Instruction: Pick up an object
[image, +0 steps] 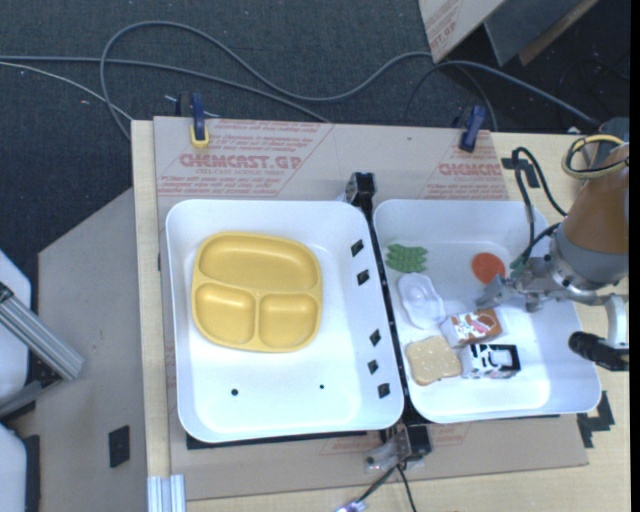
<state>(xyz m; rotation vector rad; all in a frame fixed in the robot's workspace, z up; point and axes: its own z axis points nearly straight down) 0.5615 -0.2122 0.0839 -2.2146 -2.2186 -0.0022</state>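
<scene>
The jaws of the gripper (499, 293) sit at the right of the frame, over the right bin (560, 385), and I cannot tell if they are open or shut. The left bin (300, 395) holds a big yellow plate (258, 292). In the right bin, left of the gripper, lie a slice of bread (432, 360), a red and white packet (474, 326), a green thing (407, 258) and a small red ball (488, 266).

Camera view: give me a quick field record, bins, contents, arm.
left bin: yellow divided plate
right bin: green toy, orange disc, white plastic piece, bread slice, small packet, black-and-white item
arm: over right side of right bin
gripper: low, between orange disc and small packet
held: nothing seen in grasp
</scene>
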